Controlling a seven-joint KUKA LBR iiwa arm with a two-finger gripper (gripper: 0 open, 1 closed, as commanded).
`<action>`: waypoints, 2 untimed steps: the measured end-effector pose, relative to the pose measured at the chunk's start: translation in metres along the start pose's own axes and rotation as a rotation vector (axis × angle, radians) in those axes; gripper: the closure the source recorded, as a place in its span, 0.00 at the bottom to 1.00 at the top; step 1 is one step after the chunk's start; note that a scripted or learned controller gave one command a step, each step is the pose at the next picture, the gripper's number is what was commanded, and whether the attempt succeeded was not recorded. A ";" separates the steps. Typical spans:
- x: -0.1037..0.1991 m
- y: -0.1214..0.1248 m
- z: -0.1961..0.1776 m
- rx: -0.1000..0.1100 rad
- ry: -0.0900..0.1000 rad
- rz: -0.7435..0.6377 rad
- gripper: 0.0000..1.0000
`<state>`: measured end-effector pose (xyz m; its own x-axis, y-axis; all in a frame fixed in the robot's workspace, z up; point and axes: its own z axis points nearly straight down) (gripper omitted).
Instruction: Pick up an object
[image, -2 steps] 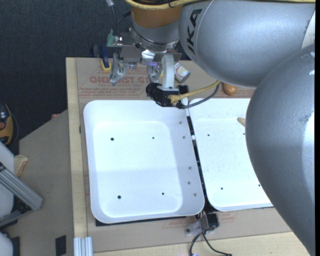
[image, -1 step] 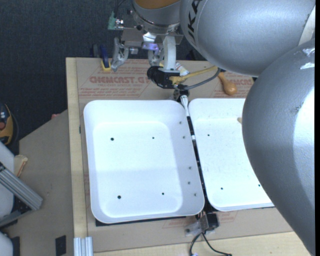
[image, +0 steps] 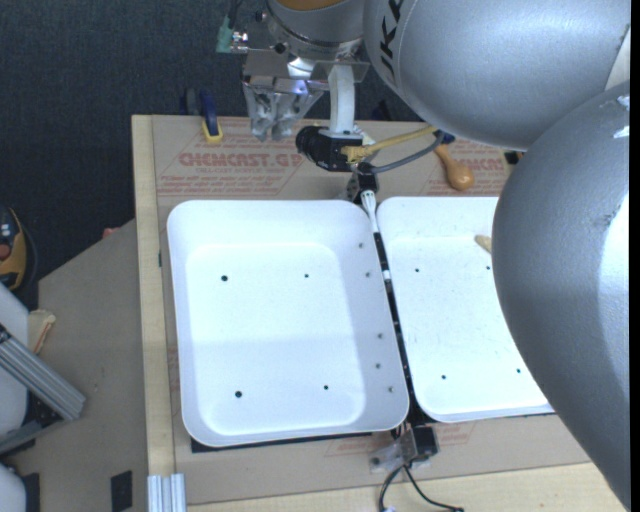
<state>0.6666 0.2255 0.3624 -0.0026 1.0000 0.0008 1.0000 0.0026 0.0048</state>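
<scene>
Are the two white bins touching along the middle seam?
Cannot tell. In the camera view a black cable runs along the seam between the left bin and the right bin, hiding whether their rims meet.

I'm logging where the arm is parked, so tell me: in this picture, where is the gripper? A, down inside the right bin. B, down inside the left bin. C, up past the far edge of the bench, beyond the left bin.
C: the gripper sits at the top of the view, beyond the far rim of the left bin, not inside either bin.
</scene>
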 end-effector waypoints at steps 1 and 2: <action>-0.137 -0.023 -0.045 0.004 -0.003 0.013 1.00; -0.120 -0.066 0.023 0.015 -0.001 0.002 1.00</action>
<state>0.6008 0.1057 0.3394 -0.0003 1.0000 -0.0007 0.9999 0.0003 -0.0103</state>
